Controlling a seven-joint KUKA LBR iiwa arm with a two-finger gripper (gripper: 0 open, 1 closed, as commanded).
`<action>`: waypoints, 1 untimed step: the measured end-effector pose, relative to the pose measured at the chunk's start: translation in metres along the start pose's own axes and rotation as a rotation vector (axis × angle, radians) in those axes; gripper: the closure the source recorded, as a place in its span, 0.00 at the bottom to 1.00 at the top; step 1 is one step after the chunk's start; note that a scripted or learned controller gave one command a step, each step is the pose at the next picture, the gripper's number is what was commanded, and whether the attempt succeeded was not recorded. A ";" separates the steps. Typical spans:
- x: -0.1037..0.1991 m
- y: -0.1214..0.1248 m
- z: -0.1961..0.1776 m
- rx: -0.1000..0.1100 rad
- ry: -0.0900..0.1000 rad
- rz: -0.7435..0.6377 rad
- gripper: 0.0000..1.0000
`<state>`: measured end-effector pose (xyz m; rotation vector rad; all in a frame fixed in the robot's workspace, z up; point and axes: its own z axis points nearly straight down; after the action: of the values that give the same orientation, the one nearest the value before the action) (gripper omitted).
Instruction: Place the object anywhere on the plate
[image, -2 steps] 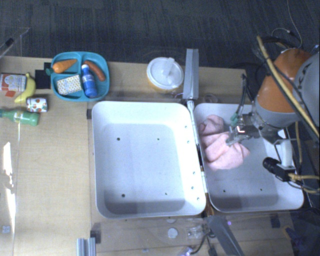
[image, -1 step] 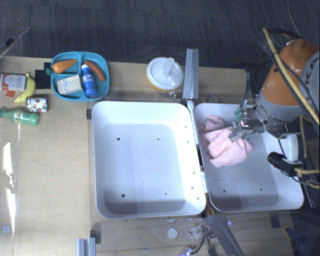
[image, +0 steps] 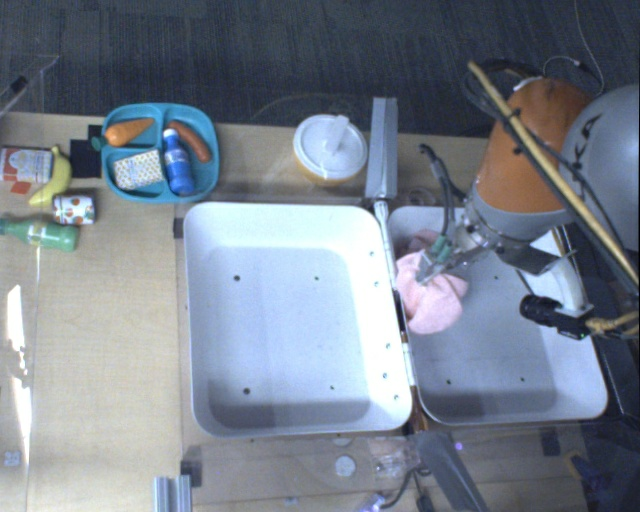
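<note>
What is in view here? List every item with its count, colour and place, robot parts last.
bins: 2, white, side by side on the bench
pink object: 1, pink, soft-looking, upper left of the right bin, under the gripper
divided tray: 1, blue, behind the left bin, holding an orange carrot-like piece, a blue bottle and other small items
lidded cup: 1, white lid on yellow, behind the bins
banana: 1, yellow, far left of the bench
can: 1, white with spots, beside the banana
green bottle: 1, lying at the far left
carton: 1, white and red, far left edge
arm: 1, grey with orange band, reaching in from the right
gripper: 1, at the pink object
</note>
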<state>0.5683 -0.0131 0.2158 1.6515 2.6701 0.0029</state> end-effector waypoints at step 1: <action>0.048 0.034 0.003 -0.003 -0.001 -0.401 1.00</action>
<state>0.5771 0.0445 0.2133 1.0855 2.9429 0.0049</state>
